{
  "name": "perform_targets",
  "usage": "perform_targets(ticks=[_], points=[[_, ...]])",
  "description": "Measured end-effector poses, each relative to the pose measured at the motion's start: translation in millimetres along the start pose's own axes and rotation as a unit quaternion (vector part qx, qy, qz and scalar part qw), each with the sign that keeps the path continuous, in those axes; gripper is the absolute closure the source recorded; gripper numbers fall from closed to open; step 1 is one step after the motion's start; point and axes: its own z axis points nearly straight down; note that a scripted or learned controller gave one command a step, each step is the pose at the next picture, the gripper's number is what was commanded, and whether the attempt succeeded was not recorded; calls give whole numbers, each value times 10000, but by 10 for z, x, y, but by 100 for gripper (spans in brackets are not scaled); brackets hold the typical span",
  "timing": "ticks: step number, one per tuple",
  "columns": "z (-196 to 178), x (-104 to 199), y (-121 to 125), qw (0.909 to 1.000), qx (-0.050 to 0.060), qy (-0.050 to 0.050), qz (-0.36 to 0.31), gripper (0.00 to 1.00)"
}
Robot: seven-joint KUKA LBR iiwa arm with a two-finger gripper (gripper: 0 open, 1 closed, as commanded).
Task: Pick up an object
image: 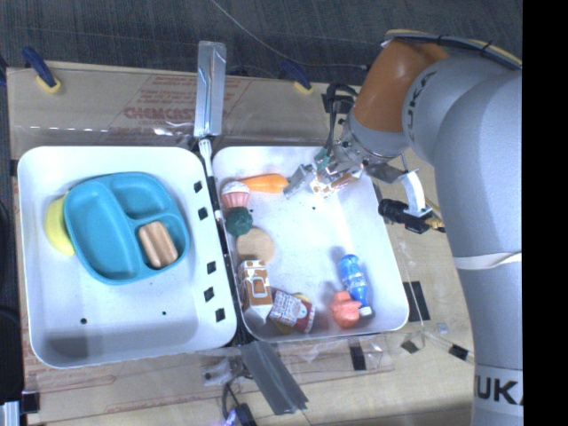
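Camera view is looking down on 2 shallow white bins side by side, and the grey arm with the orange band (395,74) is reaching in from the right over the right white bin (382,238). Its two-finger gripper (321,177) is hanging low over that bin's upper part, just right of an orange carrot-shaped toy (264,184); whether its fingers are apart or together cannot be told.

Below the carrot, a pink-and-cream cupcake toy (235,195), a dark teal round piece (238,223) and a tan disc (256,243) are lying along the bin's left wall. Near the bottom edge, a small brown carton (256,284), a red-and-white packet (291,311), a blue bottle (353,276) and an orange-pink toy (347,310) are resting.

The left white bin (106,327) is holding a blue divided plastic plate (106,220) with a brown bread-like toy (158,243) in its right compartment; a yellow object (57,226) is peeking out from under the plate's left edge.
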Motion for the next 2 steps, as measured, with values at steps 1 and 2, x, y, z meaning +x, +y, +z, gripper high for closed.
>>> perform_targets(ticks=[1,2], points=[[460,722,163,9999,26,25,98,0],[40,465,228,10000,-1,5,74,0]])
